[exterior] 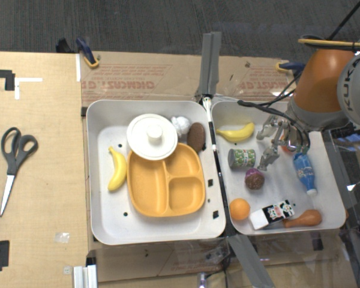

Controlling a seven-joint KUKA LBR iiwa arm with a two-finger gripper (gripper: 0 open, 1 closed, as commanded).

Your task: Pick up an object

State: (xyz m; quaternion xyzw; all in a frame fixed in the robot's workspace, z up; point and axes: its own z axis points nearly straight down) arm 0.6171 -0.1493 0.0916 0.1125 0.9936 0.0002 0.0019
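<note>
Right now the hand (275, 150) hangs in the upper middle of the right bin (333, 188), fingers spread a little and gripping nothing. Just below its tips, toward frame centre-right, sits a dark purple fruit (254, 179), probably the target, since the hand is lined up above it. A green can (242, 157) lies close on the left and a blue bottle (304, 171) to the right, leaving little room
</note>
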